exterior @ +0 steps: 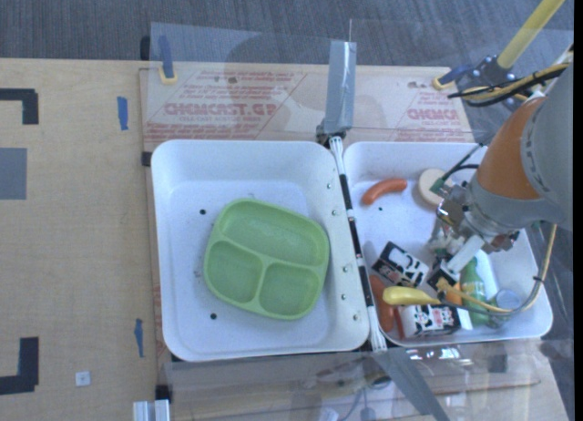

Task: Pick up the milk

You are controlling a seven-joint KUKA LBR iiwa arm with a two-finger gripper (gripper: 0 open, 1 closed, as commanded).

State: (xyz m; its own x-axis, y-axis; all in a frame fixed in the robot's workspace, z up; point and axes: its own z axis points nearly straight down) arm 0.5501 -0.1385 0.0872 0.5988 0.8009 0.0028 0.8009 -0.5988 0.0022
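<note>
Glossy white plastic bins (173,228), matt green plastic tray (266,258), pale smooth wood bench (73,228), printed milk carton (401,265).

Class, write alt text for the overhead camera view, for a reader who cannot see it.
A grey robot arm with an orange band lowers its pincer into the right white bin, above a clutter of small toy foods, including a cow-patterned milk carton, a banana and a sausage. The left white bin holds a green divided plate.

tray (266,257) in left bin (173,228) (alone)
</note>
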